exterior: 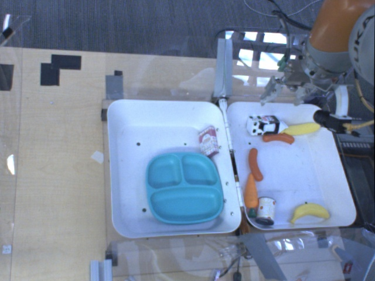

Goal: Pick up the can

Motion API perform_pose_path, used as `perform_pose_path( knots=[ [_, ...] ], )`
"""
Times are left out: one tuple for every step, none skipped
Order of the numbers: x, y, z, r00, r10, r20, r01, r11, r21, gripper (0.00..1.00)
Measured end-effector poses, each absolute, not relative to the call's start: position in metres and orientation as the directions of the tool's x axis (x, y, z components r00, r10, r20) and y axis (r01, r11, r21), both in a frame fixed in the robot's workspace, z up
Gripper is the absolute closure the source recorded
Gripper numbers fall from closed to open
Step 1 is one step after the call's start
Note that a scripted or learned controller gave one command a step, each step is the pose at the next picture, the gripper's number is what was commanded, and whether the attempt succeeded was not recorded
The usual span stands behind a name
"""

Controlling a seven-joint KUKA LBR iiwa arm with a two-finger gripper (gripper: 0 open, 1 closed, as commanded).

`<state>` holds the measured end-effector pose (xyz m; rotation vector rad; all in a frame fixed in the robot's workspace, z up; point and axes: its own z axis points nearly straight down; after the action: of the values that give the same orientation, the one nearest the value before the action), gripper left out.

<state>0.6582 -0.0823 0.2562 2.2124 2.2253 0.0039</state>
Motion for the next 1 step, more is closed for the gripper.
perform_pose_path(
  knots=[
    [0.6700, -0.1213, 0.2489, 0.046, 0.999, -0.001, 0.999, -0.046, 0.007, 0.00]
  ],
)
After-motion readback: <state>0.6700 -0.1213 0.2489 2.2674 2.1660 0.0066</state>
